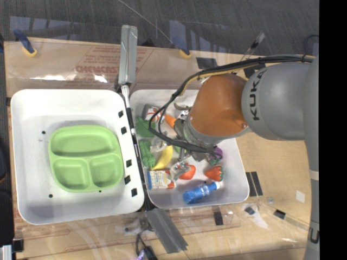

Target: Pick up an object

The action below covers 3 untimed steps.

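Camera view from above, at a slant: 2 white bins side by side on the bench. Left bin [32, 118] holds 1 green divided tray [84, 157] with 3 compartments, lying flat near the middle. Right bin [238, 191] is crowded with small toys. Grey arm [282, 99] comes in from the right, orange band [219, 104] above the wrist, and hangs low over the middle of the right bin. Gripper [184, 155] sits under the wrist among the clutter; its state cannot be told from here, the wrist and cables cover it. Just beside it, to the left, a yellow banana [164, 157]. Green leafy piece [145, 140] lies along the bin's left wall. Near the front wall: small carton [158, 180], red tomato [187, 172], red strawberry [214, 173], blue bottle [198, 193] lying on its side. Purple piece [218, 154] peeks out at the wrist's lower right edge. Orange piece [170, 121] shows beside the cables, toward the back.
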{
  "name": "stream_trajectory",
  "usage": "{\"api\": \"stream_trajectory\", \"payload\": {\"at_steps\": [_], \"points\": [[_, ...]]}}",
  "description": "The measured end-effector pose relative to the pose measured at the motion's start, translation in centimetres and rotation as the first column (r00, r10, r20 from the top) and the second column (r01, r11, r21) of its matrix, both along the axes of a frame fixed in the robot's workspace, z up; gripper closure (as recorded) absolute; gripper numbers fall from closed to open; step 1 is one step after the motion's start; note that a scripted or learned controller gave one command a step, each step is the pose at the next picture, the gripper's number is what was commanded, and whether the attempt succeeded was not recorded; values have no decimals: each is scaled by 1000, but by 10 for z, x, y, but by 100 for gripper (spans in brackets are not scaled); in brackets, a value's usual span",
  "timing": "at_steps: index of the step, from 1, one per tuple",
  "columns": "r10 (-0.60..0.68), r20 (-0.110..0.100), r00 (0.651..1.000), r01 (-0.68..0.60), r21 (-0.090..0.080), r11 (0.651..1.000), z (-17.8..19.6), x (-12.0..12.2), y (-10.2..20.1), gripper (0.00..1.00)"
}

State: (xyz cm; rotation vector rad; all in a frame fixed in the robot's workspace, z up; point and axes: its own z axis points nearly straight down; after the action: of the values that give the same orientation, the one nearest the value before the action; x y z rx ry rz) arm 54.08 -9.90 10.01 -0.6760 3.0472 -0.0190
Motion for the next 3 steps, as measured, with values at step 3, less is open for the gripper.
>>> {"api": "stream_trajectory", "payload": {"at_steps": [3], "points": [[-1,-6,1000,1,1,1000,0,-8,-1,0]]}}
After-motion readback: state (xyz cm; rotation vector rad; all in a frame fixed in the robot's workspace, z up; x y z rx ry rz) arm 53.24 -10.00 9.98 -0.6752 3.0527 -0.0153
